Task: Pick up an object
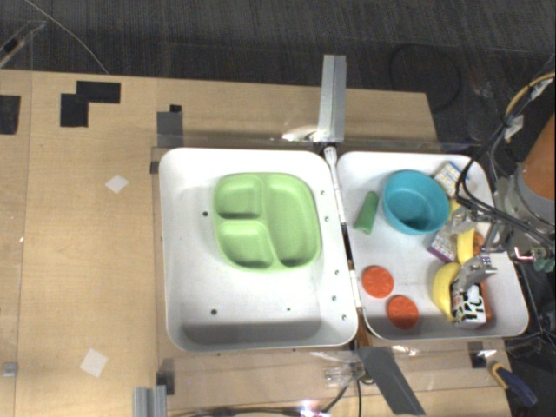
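Camera view: pincer (pixel 476 272), grip unreadable, touches the banana (pixel 446 287) in right bin (pixel 395 335).

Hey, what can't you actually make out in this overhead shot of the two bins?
- Two-finger gripper: too small and cluttered to read its state.
- Yellow banana: partly covered by the gripper.
- Small printed packet behind the round blue plastic bowl: partly hidden by the bowl, print too small.

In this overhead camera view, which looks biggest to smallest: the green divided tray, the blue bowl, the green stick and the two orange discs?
1. Green tray
2. Blue bowl
3. Green stick and the orange discs look about alike; no clear ranking.
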